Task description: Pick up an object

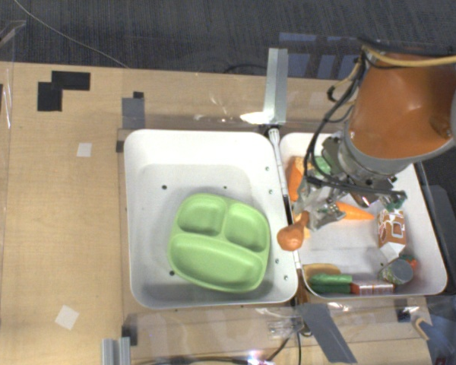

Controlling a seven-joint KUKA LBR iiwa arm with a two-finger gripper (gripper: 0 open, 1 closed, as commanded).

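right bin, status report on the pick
Gripper low in right bin, beside carrot. Nothing seen gripped. Orange spoon-like piece sits on the divider.

A pale wooden bench (53, 226) fills the lower view, with black square marks (61, 88) near its upper left; beyond its far edge lies dark grey carpet (152, 14), crossed by a thin pale cable (57, 30); clear panels glint along the edges.
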